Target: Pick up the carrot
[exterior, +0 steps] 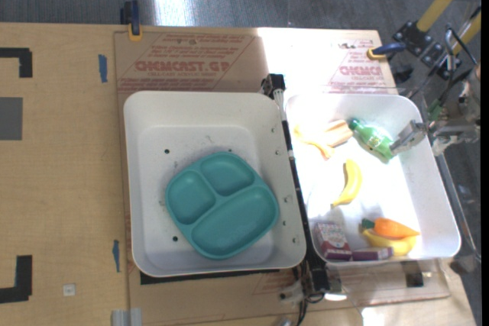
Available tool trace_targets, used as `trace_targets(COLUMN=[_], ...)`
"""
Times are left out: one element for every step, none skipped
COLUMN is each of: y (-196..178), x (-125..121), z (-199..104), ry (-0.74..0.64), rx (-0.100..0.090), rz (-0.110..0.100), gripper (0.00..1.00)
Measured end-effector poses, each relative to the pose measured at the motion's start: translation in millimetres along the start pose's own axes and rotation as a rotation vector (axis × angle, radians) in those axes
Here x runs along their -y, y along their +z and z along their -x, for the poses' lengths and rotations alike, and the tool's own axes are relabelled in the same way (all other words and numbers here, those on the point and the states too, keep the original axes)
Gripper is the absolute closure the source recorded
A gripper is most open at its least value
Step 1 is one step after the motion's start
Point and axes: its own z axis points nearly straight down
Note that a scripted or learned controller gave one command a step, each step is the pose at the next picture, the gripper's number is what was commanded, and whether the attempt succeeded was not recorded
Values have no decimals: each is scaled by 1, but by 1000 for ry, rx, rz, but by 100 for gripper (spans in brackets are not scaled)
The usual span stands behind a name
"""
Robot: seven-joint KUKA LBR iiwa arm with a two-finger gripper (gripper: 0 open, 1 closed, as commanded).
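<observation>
Because the carrot [396, 227] lies in the right bin's [447, 198] near corner, resting on a yellow banana-like piece [390, 242] and beside a small packet [333, 237], a grab could catch or shove those instead. The gripper [409, 135] sits well apart from it, by the green bottle [372, 138] at the bin's far side; can't tell whether it's spread, or whether it touches the bottle.

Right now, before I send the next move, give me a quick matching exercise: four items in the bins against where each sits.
Items:
1. carrot
2. teal plate
3. green bottle
4. banana

Places:
A. left bin
B. right bin, far end, beside the tool
C. right bin, middle
D. right bin, near corner

Pairs: 1-D, 2-A, 3-B, 4-C
</observation>
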Motion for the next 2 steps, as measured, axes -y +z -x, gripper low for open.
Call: trace_targets(y=[68,124], x=[48,47], z=[4,-54], ry=[-403,-646], rx=[-2,-4], rz=[-2,-1], gripper=[0,0])
